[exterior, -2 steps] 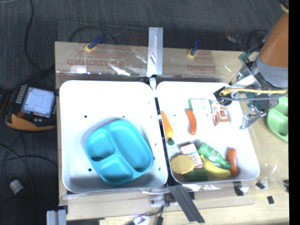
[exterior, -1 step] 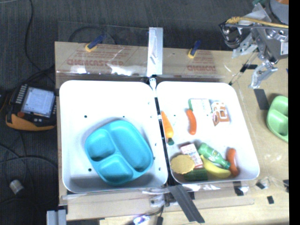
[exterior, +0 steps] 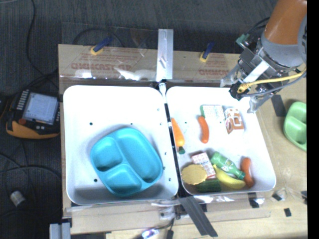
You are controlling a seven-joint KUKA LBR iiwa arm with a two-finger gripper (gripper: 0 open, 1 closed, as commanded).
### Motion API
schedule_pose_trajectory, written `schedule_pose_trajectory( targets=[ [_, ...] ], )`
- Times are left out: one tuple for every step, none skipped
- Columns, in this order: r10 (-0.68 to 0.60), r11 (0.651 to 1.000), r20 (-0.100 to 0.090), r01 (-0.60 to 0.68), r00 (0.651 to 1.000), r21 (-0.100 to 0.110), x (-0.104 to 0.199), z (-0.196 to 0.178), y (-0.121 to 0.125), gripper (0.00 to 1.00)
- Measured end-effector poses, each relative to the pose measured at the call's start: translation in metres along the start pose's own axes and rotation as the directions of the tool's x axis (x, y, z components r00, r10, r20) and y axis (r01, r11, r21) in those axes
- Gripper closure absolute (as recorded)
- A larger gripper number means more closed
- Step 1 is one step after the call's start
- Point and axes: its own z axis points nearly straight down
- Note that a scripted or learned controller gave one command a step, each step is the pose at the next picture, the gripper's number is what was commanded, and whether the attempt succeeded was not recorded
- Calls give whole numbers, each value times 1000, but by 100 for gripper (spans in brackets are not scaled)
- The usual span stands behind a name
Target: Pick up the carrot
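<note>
The carrot (exterior: 177, 136) lies tight against the right bin's (exterior: 259, 128) left wall, open floor to its right. The gripper (exterior: 238, 90) hovers over the far right corner; finger state cannot be told.

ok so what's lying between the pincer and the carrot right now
In the camera view, between the pincer and the carrot lie a green-and-white carton and a red-orange sausage-like piece, on the right bin's white floor.

Looks like a robot lab: bench (exterior: 279, 193) with two white bins (exterior: 79, 103), clamped plastic sheet (exterior: 119, 66), loose cables (exterior: 30, 4), handheld controller (exterior: 35, 113) on dark carpet at left.
</note>
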Motion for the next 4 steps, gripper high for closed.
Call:
schedule_pose_trajectory(
  targets=[
    [196,981,-2,-196,981,-2,43,-85,28,0],
    [358,934,-1,-358,934,-1,3,-84,136,0],
    [195,981,-2,-195,981,1,-36,60,86,0],
    [362,932,-3,-362,932,1,27,-84,77,0]
  ],
)
